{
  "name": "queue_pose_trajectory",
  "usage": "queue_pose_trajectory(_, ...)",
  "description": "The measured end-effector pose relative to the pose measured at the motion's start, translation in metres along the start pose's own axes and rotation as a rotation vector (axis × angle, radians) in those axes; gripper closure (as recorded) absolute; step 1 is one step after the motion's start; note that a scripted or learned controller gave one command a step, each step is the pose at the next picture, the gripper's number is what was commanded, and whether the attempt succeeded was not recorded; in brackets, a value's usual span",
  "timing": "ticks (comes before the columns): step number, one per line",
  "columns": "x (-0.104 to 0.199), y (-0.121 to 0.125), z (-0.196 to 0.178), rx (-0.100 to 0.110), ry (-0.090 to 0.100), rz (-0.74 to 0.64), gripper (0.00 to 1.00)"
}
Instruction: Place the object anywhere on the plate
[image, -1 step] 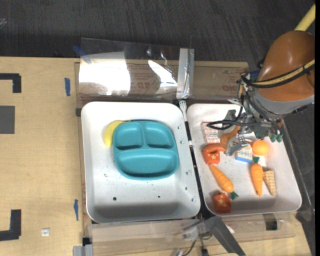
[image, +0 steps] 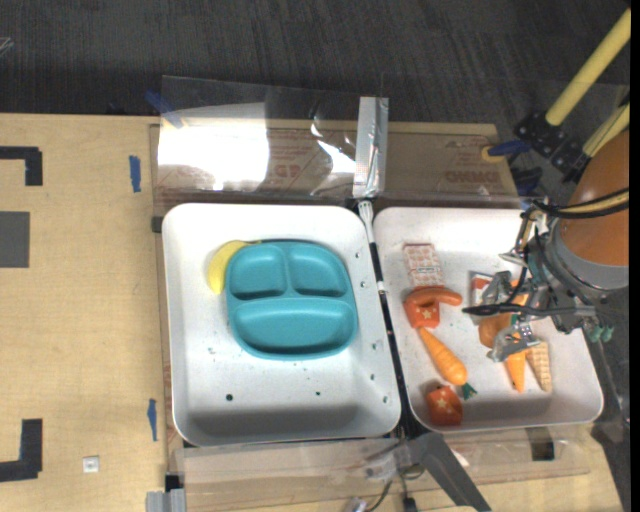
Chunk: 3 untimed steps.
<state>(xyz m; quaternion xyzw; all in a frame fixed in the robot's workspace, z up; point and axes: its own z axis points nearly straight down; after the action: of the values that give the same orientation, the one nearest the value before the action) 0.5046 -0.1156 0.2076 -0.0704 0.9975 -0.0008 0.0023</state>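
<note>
At the near edge of the right bin we noted a small red tomato-like piece, and just above it a carrot lying at a slant. Beside these, toward the arm, lay a pale cone-shaped piece and a small orange item.

The gripper hung low over this cluster, in the right half of that bin. We could not tell how far its pincer stood apart, nor whether anything lay within it; the metal parts and cables blurred into the orange shapes beneath.

Further back in the same bin we recorded a red-and-orange piece and a small pinkish box near the divider.

In the left bin the teal plate, with three compartments, sat toward the far side. A yellow object peeped out at its far-left rim, touching or partly beneath it.

Beyond the bins we saw clear plastic sheeting taped over brown board, then dark floor. The grey arm with its orange band entered from the right.
</note>
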Motion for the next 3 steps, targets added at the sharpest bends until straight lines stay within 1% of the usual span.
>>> queue_pose_trajectory(1,0.020,-0.033,-0.011,0.002,-0.005,-0.309,1.00)
queue_pose_trajectory(2,0.013,-0.009,-0.017,0.001,-0.006,-0.275,1.00)
queue_pose_trajectory(3,0.020,-0.058,0.047,-0.003,0.002,-0.375,1.00)
